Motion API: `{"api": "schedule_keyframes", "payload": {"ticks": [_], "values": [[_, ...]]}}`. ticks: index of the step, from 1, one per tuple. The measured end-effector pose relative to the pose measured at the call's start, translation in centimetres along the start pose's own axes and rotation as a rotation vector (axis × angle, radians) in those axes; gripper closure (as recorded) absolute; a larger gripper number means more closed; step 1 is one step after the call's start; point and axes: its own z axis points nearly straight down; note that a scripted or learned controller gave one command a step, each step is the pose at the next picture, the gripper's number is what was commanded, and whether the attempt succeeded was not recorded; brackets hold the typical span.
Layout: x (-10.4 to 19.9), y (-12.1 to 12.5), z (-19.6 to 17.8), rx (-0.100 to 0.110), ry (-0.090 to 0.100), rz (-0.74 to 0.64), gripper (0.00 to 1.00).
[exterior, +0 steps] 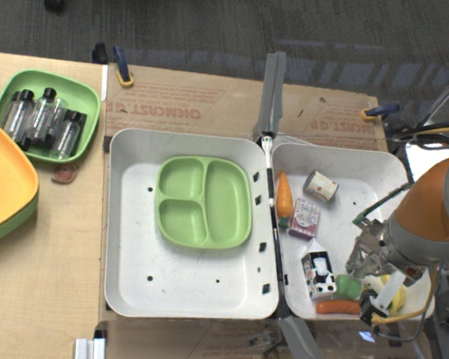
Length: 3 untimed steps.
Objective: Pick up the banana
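Observation:
The banana [391, 294] is a pale yellow piece lying at the front right corner of the right bin [351, 164], partly covered by the arm's wrist and cables. My gripper [367, 261] reaches down into that bin from the right, just left of and above the banana, close to a green item [348, 285]. The arm's orange band [439, 203] and grey wrist hide part of the bin's right side.
The right bin also holds an orange carrot [285, 194], a small tan box [321, 186], a pink packet [305, 218], a black-and-white pack [319, 272] and an orange-red item [338, 307]. The left bin [126, 229] holds a green divided plate [204, 203].

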Motion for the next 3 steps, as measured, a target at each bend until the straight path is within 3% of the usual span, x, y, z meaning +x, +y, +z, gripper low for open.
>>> {"api": "schedule_keyframes", "payload": {"ticks": [1,2,3], "values": [[3.4,-2.4,0.7,-0.001,0.002,0.211,1.00],[0.2,-0.3,-0.5,0.000,-0.001,0.195,1.00],[-1.2,6.3,0.8,0.001,-0.001,0.735,1.00]]}}
